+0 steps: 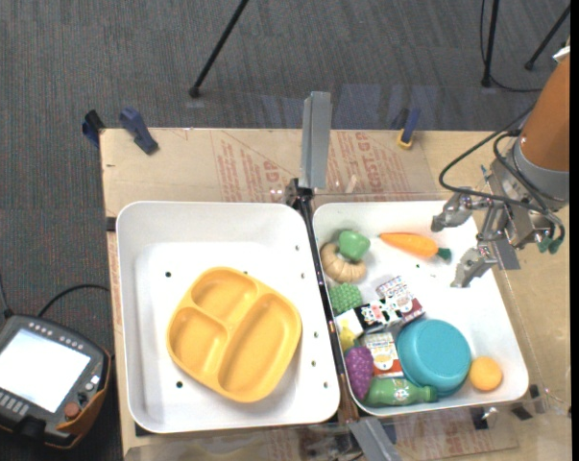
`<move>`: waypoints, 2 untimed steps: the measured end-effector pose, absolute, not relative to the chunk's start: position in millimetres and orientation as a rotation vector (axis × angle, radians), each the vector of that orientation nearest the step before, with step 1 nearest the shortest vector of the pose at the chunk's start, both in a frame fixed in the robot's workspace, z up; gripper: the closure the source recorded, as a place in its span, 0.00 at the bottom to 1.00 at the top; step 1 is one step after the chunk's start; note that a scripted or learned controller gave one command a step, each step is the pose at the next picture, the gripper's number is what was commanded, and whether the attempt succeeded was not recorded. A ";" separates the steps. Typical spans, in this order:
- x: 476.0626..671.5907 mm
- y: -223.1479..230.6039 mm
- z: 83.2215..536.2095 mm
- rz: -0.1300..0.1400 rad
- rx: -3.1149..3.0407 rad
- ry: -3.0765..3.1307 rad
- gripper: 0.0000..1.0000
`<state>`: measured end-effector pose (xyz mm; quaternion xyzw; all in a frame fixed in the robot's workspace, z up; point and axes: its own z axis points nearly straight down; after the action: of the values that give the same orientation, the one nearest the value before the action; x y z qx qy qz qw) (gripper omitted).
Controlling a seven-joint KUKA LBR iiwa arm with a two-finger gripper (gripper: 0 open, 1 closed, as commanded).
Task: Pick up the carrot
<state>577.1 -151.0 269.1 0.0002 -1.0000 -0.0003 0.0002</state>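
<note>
**Gripper above the right bin, carrot lying free**

Right now you have the gripper [459, 248] hanging over the upper right part of the right bin [516, 339], with its two fingers [469, 265] spread apart and nothing between them. The carrot [410, 245] lies on the bin floor just to the left of the gripper, near the bin's far wall, its orange body pointing left and its green stub toward the fingers. You can see a gap between the nearest finger and the carrot; they are not touching.

Left of the carrot you will find a green toy [352, 245] resting on a tan ridged piece [341, 265]. Lower in the same bin sit a small patterned carton [395, 300], a teal bowl [434, 354], a purple bunch of grapes [359, 370], a green bottle [401, 392] lying on its side and an orange ball [485, 374] in the near right corner.

The left bin [140, 257] holds a yellow divided plate [233, 332]. A tablet pendant [39, 377] lies on the floor at the lower left.
</note>
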 end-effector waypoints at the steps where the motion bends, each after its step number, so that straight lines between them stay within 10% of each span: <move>1: 612.7 -154.9 106.8 -0.007 0.007 -3.128 0.00; 2: 647.7 -143.4 95.6 0.004 0.056 -3.149 0.00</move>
<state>647.7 -143.4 95.6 0.0178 -0.9998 0.0013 -0.0038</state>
